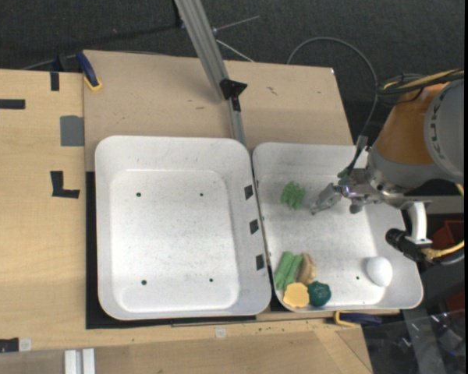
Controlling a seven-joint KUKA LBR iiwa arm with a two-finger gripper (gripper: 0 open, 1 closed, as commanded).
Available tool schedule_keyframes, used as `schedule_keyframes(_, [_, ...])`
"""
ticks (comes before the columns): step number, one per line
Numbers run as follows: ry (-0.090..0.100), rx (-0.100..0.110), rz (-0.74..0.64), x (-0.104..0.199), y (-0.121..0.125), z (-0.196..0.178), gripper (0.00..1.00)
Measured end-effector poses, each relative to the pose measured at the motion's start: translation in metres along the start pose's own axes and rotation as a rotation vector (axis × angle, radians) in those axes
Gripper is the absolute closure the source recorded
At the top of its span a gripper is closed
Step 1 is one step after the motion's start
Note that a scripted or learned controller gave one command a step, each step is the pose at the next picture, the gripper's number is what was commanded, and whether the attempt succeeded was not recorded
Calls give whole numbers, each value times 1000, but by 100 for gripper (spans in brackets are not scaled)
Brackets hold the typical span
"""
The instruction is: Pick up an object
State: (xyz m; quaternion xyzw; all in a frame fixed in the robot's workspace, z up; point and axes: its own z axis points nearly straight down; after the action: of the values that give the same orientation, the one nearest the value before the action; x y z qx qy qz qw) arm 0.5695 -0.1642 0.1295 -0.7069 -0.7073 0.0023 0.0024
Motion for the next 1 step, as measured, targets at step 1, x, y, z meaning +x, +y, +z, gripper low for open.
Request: schedule_keyframes(1, [-2,-5,-1,0,0,42,0])
